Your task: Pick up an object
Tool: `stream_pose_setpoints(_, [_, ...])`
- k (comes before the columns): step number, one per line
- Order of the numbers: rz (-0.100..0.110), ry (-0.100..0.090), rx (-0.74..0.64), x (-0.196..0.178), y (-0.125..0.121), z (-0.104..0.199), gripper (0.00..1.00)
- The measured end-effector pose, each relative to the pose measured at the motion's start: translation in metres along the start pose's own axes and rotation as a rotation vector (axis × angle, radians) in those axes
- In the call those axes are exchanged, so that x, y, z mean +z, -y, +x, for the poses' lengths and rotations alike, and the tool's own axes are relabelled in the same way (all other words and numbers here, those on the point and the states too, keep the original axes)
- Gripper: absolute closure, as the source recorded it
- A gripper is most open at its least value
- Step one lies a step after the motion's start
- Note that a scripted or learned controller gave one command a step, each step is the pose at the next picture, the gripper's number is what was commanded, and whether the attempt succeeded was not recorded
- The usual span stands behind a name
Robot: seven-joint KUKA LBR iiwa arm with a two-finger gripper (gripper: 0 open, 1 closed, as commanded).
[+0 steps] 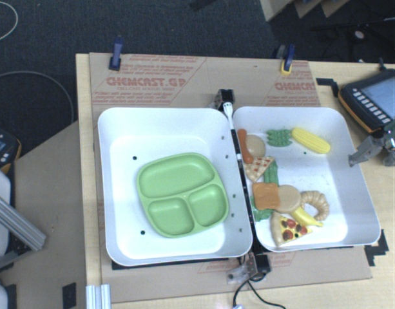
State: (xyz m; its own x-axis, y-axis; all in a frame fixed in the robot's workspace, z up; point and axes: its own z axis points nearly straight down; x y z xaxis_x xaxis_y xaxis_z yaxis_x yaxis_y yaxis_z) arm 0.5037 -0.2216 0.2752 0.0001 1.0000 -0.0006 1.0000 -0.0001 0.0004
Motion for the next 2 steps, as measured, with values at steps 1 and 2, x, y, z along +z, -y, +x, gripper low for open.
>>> stream_pose_setpoints(1, [0.012,-0.008,-0.006,0.090,0.027,0.083,0.00])
stream_pose_setpoints(2, [0.004,-0.004,0.000,0.195,0.025,0.095,0.00])
